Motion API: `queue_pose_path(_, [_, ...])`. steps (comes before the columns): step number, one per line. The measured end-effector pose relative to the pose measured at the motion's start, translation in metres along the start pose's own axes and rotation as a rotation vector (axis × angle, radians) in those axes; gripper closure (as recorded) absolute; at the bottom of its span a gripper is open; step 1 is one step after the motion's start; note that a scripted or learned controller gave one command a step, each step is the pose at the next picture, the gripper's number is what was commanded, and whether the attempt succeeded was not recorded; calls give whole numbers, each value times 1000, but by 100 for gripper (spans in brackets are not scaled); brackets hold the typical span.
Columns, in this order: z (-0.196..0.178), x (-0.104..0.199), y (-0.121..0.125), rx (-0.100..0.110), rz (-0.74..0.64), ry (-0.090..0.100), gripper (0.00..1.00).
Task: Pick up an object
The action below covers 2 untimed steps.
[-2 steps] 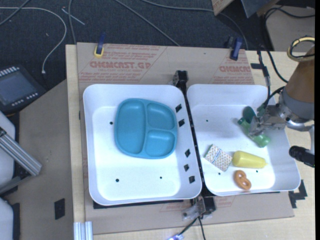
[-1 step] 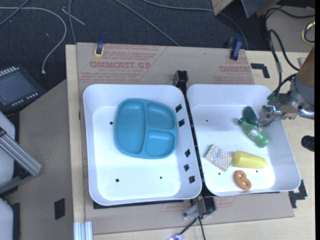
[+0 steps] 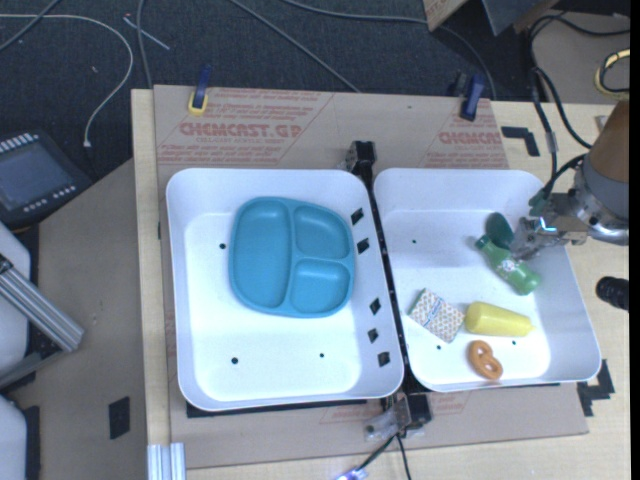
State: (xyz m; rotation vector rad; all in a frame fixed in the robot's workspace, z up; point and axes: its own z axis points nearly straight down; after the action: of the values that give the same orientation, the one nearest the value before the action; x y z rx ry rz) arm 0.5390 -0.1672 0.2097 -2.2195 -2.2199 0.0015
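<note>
Nearest the camera, along the front of the right bin, lie a small brown pretzel-shaped piece, a yellow block just behind it, and a patterned white packet to the block's left; these sit close together, so a descent aimed at any one of them could nudge a neighbour or catch two at once. Farther back in the same bin lies a green object, tilted toward the bin's right wall, and the jaws hover at or just over its upper end, reaching in from the right. This looks like the likely target, and the risk here is plain: the green object appears rounded and set at an angle, so a closing grip could squeeze it sideways, let it roll toward the wall, or catch only its tip and lose it on the lift. Whether the jaws stand apart or together I cannot tell, nor whether they touch the green object or merely hang above it, since the wrist blocks that spot and the detail is small. The arm itself is cut off at the right edge. In the left bin, well apart from all this, a blue divided plate rests untouched. Behind the bins, the desk bears printed lettering and two clamps at its far edge.
</note>
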Motion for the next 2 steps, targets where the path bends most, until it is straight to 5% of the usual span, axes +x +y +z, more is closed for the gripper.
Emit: queue_pose_path(2, [-17,119,24,-5,-8,2,100])
